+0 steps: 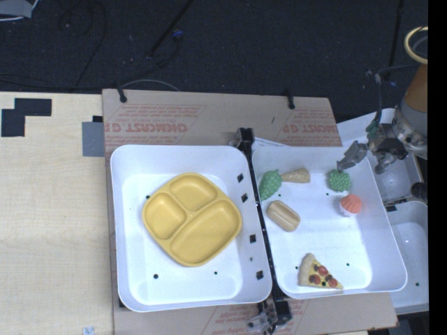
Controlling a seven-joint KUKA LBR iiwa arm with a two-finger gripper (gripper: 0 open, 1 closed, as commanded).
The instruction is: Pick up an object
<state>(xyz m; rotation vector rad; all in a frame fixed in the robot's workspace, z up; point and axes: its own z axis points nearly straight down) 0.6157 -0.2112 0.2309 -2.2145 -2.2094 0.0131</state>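
The right bin [391,257] holds several toy foods: a green broccoli piece [270,183], a small tan piece [296,176], a round green piece [339,181], a pink-and-red cupcake [350,204], a tan bun [283,215] and a pizza slice [319,273]. My gripper [368,160] hangs over the bin's far right corner, just right of and above the round green piece. It is open, its fingers spread, with nothing between them.
The left bin [133,187] holds a yellow divided plate [192,218]. A black divider [255,215] runs between the two bins. Cardboard [209,121] lies under both, and the wooden bench [49,222] stretches to the left.
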